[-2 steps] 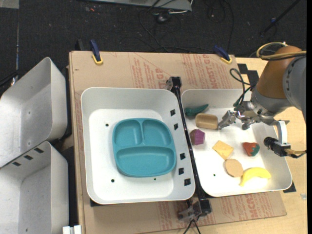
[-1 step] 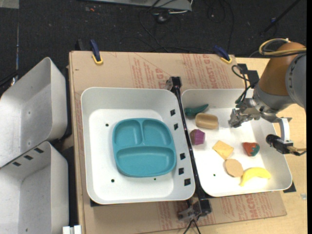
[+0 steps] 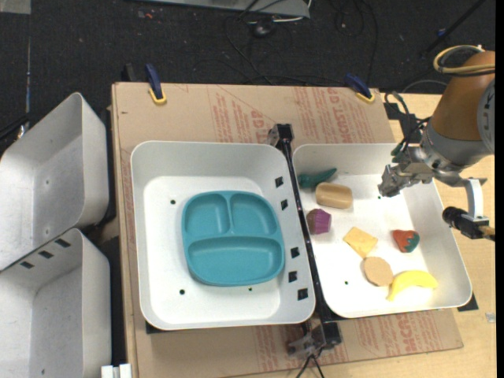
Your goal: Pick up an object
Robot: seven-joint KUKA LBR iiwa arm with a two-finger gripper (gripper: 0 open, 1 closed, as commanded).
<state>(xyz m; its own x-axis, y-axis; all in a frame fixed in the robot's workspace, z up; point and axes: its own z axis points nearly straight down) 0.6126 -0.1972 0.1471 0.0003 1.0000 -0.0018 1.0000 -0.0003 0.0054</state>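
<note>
1. While the teal plate (image 3: 233, 238) lies alone in the left bin (image 3: 150, 164), nothing is lifted yet.
2. Right of centre, the food toys sit loose in the right bin (image 3: 453, 258): tan block (image 3: 334, 195), purple piece (image 3: 319, 221), banana (image 3: 411, 283).
3. At upper right, the gripper (image 3: 391, 181) hovers; its grip cannot be told.
</note>
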